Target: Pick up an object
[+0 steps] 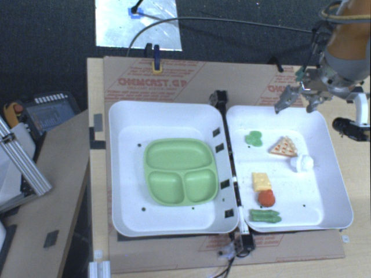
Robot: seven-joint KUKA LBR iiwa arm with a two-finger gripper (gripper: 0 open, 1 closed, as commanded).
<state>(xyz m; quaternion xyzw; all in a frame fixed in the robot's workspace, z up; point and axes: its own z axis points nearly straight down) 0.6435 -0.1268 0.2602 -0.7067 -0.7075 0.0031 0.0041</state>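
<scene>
Above the far edge of the right bin, the gripper hangs with its fingers spread apart and nothing between them. Down in that bin lie a green blob, a pizza slice, a white piece, a yellow block, a red ball and a green pod. Next to it, the left bin has a green tray inside.

You see two white bins. The left one holds a pale green tray. In the right: a green leaf, a tan pizza slice with red checks, a white cup, yellow cheese, a red tomato, green beans.
</scene>
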